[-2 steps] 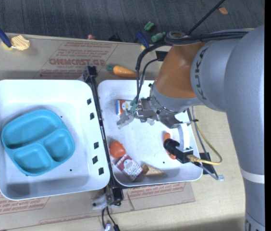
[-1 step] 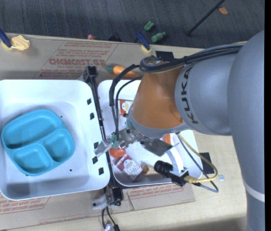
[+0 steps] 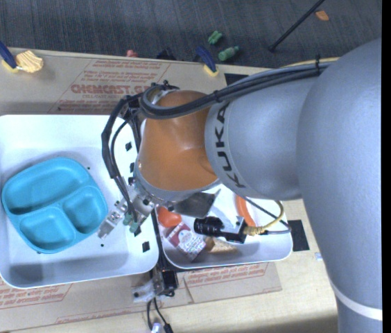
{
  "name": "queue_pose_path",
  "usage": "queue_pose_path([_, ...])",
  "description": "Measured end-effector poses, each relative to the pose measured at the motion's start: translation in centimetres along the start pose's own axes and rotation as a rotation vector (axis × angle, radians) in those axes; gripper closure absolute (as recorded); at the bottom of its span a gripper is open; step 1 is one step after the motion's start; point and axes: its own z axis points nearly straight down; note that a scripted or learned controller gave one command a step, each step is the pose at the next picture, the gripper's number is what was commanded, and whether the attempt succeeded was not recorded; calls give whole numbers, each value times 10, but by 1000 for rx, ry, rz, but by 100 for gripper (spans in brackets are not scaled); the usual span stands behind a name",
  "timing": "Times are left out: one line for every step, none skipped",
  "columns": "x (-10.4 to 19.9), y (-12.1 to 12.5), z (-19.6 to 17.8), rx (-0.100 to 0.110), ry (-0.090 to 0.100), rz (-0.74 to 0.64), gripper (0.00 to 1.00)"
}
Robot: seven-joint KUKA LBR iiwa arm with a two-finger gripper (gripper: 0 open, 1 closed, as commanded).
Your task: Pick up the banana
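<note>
The gripper (image 3: 118, 220) hangs just right of the blue plate (image 3: 50, 203); open or closed, I cannot tell. For the banana, better search the bin (image 3: 279, 250) to its right.

Shows as a slim, curved, orange-yellow strip, probably the banana (image 3: 245, 211), largely covered from above. Lies in the white bin (image 3: 279, 252) well to the right of the pincer (image 3: 121, 218), roughly level with it in view, not gripped.
</note>
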Motion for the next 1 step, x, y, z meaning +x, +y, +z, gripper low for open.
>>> queue_pose_path([40, 52, 97, -7, -4, 18, 0])
